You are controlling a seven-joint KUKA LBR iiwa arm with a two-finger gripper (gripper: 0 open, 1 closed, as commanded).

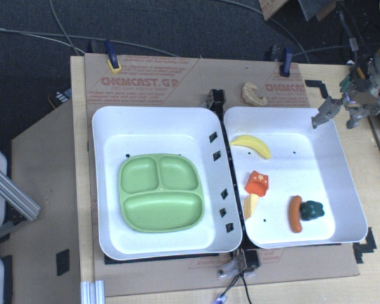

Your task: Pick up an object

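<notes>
In the right bin [342, 182] lie a yellow banana [252, 145], a red toy block [258, 183] with a pale orange piece [249, 205] below it, a brown sausage [295, 214] and a dark green broccoli-like toy [313, 210]. My gripper [335, 120] hovers above the bin's far right corner. It is open, with nothing between its fingers. It stands well away from all the objects; the banana is the closest, to its left.
The left bin [107, 170] holds a green divided plate [161, 192]. A tan curved object [254, 94] rests on the cardboard behind the right bin. Blue clamps [113, 60] pin the board's far edge. Cables run across the dark floor beyond.
</notes>
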